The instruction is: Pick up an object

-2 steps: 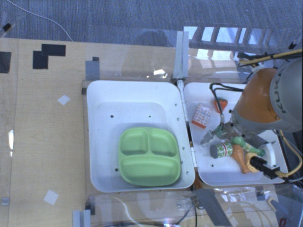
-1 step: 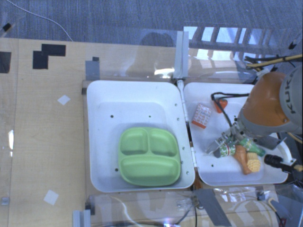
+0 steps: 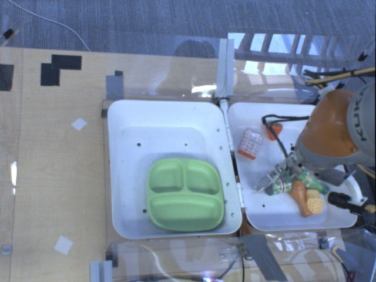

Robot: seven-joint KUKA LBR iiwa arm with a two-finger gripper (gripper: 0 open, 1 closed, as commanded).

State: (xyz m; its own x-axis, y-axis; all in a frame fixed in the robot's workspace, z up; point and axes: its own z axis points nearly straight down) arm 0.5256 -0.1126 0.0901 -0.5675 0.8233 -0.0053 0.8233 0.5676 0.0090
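- Wooden bench [image 3: 53, 175] under a grey carpet strip at the top, two white bins side by side, clear panels at their edges.
- Left bin [image 3: 126, 128]: held a green divided tray [image 3: 185, 194] toward the front, well apart from everything else.
- Right bin [image 3: 249, 210]: held a small checked box [image 3: 251, 143] near the divider, an orange piece [image 3: 271, 131] by a black cable loop, and a cluster at the front right with a carrot-like toy [image 3: 299, 196], a yellow corn-like toy [image 3: 314, 204] touching it and something green [image 3: 314, 183] just behind.
- Gripper [image 3: 275, 181]: down low in the right bin, just beside the cluster; fingers seemed parted, nothing seen between them.
- Likely target: the cluster's near end, though could not tell which piece.
- Risks, as judged:
  - Closing on crowded toys could pinch two at once, or squeeze one out sideways.
  - Rounded, tapered carrot likely to slip from two narrow fingers.
  - Fingers set slightly left of the cluster might close on air.
  - Cable loop near the wrist could snag on a lift.
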